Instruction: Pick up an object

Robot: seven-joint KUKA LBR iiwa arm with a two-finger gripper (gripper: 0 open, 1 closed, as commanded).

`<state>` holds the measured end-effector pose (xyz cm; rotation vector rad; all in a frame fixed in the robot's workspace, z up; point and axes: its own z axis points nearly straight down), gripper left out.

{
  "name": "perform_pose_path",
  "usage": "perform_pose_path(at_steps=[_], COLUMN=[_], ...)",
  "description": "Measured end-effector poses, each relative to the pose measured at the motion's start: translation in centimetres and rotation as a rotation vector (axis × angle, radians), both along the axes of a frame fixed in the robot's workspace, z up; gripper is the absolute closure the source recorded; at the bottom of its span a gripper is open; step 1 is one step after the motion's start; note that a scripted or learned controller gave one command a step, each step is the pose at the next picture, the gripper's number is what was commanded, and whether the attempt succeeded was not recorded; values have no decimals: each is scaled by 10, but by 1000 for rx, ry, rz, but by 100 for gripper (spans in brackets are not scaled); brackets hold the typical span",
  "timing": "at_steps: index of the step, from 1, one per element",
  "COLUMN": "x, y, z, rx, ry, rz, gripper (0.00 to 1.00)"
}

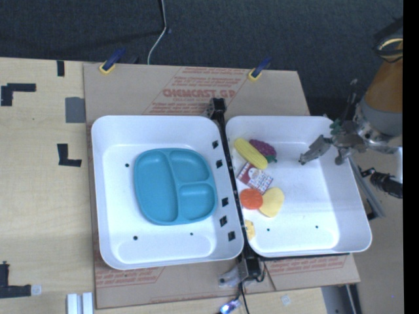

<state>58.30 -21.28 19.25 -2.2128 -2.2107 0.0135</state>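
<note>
Toy food lies clustered at the right bin's (340, 234) left side: a yellow banana (250, 153) over purple grapes (264, 149), a red-and-white packet (254, 178), an orange ball (251, 198) touching a lemon (272, 201). The left bin (105, 175) holds a blue divided plate (175, 185). The gripper (324, 151) hangs over the right bin's far right side, fingers spread apart, nothing between them; the arm is cut off by the frame edge.

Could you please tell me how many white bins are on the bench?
2. The left bin holds a blue divided plate. The right bin holds small toy food items along its left side, with the tool near its upper right.
</note>
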Motion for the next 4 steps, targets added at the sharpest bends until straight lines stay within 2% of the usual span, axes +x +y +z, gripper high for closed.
perform_pose_path(at_steps=[1, 2, 3, 4], x=[2, 8, 8, 9], y=[0, 0, 0, -1], z=[5, -61, -112, -102], rx=[-2, -1, -5, -6], ry=[-9, -3, -12, -12], rz=[3, 3, 3, 5], gripper=[0, 0, 0, 100])
